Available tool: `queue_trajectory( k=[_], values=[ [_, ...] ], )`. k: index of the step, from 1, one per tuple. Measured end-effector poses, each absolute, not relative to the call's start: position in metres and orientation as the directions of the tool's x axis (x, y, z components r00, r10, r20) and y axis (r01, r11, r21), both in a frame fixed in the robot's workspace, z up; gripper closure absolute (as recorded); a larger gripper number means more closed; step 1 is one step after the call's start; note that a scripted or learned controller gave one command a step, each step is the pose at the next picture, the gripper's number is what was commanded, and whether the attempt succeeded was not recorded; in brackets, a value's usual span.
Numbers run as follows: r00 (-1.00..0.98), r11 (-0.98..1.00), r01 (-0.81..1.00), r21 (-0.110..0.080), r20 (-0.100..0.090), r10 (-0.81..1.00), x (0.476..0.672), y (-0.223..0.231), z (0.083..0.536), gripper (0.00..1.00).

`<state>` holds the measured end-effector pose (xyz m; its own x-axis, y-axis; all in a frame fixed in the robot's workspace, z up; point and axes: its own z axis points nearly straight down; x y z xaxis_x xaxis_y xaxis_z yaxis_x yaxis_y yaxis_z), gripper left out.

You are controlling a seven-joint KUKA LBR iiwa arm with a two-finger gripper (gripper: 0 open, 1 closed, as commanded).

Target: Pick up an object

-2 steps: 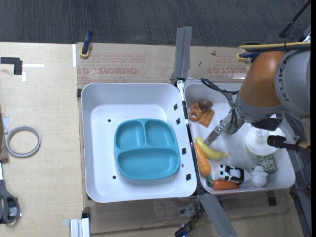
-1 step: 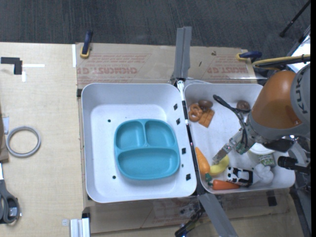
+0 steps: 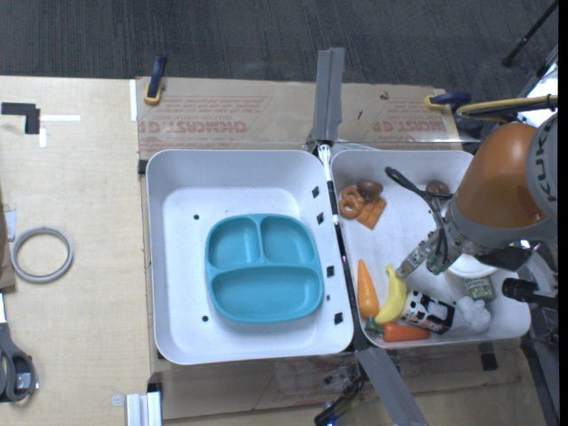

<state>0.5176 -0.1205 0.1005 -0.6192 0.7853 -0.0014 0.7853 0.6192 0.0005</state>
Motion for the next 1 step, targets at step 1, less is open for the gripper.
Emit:
queue_trajectory(
  k=[1],
  values=[
    [-0.434, 0.434, 0.901, 0.003, -0.003, 0.901, 0.5058, -0.1040, 0.0930, 1.00]
  ],
)
